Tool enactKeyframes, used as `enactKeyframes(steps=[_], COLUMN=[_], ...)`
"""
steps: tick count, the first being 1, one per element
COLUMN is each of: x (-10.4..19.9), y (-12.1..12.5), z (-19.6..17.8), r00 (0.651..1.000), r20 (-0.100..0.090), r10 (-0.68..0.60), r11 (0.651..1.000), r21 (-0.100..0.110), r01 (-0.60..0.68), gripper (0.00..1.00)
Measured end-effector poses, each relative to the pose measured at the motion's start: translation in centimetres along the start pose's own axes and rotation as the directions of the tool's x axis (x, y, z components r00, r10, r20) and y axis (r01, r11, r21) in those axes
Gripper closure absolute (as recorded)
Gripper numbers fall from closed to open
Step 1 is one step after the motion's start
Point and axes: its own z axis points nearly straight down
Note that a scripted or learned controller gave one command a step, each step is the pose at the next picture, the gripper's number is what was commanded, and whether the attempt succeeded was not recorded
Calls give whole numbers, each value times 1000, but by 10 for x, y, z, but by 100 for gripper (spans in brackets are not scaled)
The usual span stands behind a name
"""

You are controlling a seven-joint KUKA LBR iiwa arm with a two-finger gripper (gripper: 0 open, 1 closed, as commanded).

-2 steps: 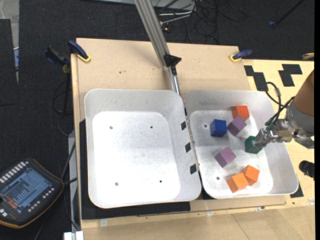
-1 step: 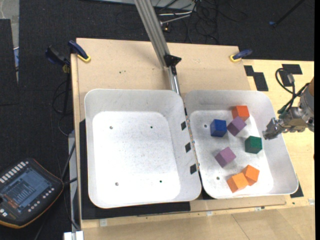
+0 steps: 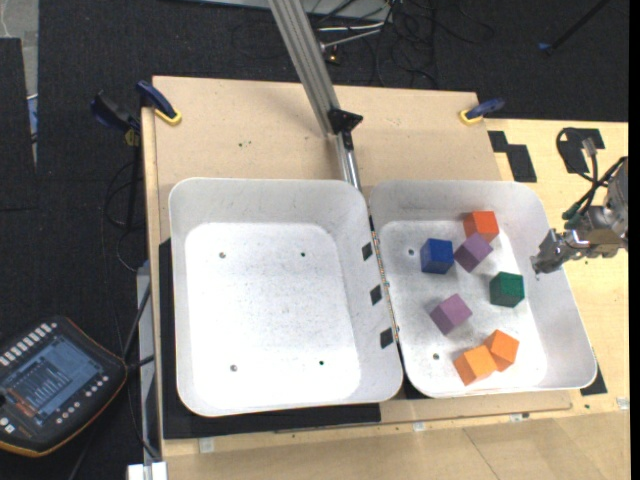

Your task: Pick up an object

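Arm cut by right edge

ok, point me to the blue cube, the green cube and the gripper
blue cube (image 3: pixel 436 255), camera view, on its top face
green cube (image 3: pixel 507 289), camera view, on its top face
gripper (image 3: pixel 546 260), camera view, at its fingertips by the right bin's edge

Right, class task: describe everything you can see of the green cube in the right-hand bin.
The green cube is a small, dark green block with a plain, matte look, sitting flat on the floor of the right bin, near its right wall. It stands apart from the other blocks: a purple cube lies up and to its left, another purple cube down and to its left. Nothing touches it. The gripper is just to its upper right, over the bin's edge.
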Motion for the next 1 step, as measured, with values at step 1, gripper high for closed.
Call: enactKeyframes(steps=[1], x=[55], y=[7], z=[-3], r00=[1000], r20=[-4], r10=[-5], r11=[1000], r21=[3], r01=[5], gripper=[100])
